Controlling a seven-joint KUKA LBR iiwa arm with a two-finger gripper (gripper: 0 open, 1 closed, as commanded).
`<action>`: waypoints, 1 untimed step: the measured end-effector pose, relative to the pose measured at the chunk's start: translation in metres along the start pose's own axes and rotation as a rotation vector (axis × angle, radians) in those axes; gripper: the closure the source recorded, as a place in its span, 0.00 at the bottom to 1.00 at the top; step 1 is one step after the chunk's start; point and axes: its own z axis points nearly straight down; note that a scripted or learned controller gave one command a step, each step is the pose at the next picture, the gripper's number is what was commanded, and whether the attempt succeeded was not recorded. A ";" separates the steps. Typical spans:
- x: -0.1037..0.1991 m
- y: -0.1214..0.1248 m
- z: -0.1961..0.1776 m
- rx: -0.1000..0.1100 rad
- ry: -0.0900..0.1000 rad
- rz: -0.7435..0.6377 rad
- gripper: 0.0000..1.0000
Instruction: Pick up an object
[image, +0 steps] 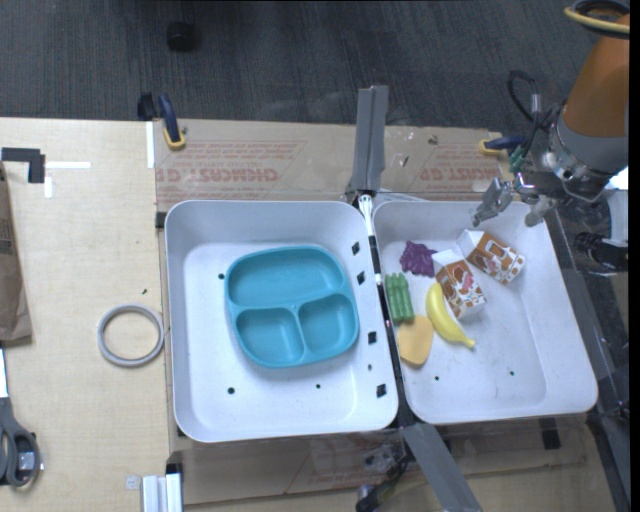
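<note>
Pincer (513, 203) hangs open above right bin's (560, 395) far edge, holding nothing.

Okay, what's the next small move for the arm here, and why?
Probably lower the tool toward the small carton. The tool sits above the right bin's far edge, holding nothing, and that carton lies nearest, just below it in the camera view.

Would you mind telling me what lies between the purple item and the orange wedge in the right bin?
In the camera view, the green vegetable lies between the purple item and the orange wedge, along the right bin's left wall.
</note>
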 end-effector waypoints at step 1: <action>0.060 -0.031 0.123 0.000 0.000 -0.009 0.00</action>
